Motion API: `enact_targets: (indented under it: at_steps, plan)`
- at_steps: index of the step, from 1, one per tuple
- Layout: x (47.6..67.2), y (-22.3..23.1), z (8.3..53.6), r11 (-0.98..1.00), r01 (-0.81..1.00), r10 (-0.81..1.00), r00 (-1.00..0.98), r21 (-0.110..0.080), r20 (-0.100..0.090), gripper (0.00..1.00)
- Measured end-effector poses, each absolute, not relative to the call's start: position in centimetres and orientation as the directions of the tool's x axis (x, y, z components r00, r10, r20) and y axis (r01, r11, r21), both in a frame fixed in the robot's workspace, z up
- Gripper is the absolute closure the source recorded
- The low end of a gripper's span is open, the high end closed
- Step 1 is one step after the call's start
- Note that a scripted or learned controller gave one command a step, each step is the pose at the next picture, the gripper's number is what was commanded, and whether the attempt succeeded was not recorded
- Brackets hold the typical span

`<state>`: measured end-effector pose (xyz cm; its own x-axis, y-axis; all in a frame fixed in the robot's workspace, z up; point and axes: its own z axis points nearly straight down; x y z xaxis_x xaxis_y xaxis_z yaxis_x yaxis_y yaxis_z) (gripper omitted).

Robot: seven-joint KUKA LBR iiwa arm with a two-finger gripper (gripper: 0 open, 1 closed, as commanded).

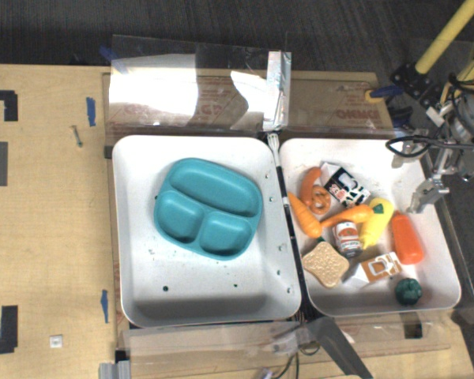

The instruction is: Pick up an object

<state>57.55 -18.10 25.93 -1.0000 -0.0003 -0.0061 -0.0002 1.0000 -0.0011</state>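
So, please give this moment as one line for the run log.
gripper: above right bin's right side, holding nothing | toy food pile: in right bin, untouched | teal tray: in left bin | pick: not yet done
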Motion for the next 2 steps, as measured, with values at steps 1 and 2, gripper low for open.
enact_targets:
  at_steps: [1, 2]
  plan:
    - [50.9, -18.7, 16.7, 1.0, 0.005, 0.005, -1.0, 0.001, 0.0, 0.0]
    - [50.7, -22.4, 13.1, 0.974, -0.226, -0.226, -0.974, -0.002, -0.004, 0.0]
